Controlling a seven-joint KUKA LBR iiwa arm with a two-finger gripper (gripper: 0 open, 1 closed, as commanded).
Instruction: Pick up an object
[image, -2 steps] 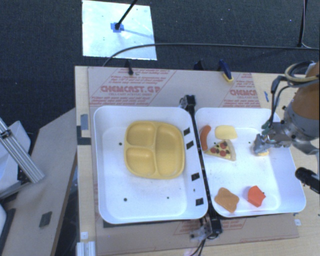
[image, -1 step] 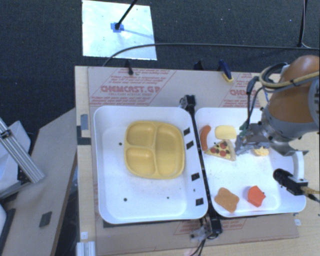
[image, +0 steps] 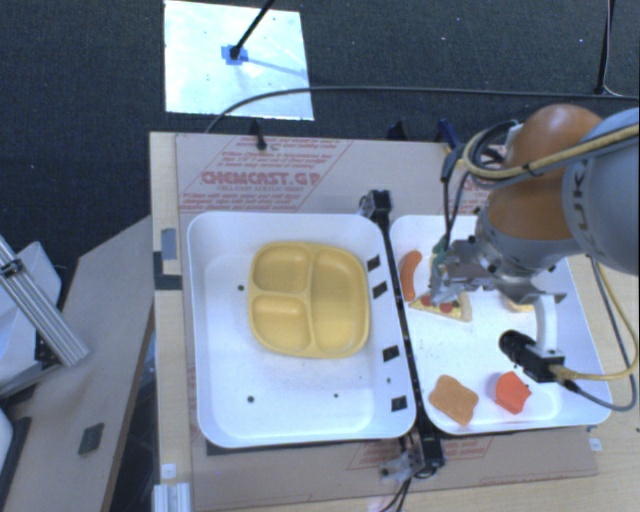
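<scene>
Dark carpet floor (image: 80, 90) across top and left of frame. Pale square sheet (image: 237, 60) at upper centre. Wooden bench (image: 120, 330) at centre. Aluminium profile (image: 35, 305) at left edge.

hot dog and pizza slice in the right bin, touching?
Apart. The camera view shows a strip of white bin floor between the hot dog and the pizza slice.

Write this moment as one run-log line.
hand: over pizza slice, right bin | grasp: unclear | yellow plate: left bin

Left bin (image: 215, 330): yellow tray (image: 308, 298) mid-floor, margins free.
</scene>
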